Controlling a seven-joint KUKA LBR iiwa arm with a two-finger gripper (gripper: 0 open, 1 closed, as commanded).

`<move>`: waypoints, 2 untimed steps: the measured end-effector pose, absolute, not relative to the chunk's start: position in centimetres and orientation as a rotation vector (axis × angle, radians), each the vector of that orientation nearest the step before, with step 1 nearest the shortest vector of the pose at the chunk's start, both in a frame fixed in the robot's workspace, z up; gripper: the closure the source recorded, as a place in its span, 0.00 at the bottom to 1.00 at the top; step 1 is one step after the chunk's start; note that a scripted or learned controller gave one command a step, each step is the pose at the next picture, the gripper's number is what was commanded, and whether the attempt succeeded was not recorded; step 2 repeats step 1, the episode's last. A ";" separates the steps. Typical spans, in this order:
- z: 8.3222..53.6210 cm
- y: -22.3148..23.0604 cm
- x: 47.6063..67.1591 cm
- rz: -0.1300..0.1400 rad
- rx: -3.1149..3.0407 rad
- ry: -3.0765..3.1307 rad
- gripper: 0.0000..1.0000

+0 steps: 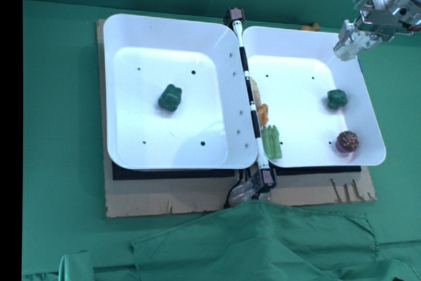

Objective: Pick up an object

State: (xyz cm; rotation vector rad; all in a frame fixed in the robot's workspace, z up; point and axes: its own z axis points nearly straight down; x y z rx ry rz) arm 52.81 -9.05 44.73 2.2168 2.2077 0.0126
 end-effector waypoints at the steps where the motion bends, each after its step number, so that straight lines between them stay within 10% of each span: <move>1: 39.3 -8.2 53.1 -0.002 2.219 2.225 1.00; 2: 39.3 -8.2 53.1 -0.002 2.219 2.225 1.00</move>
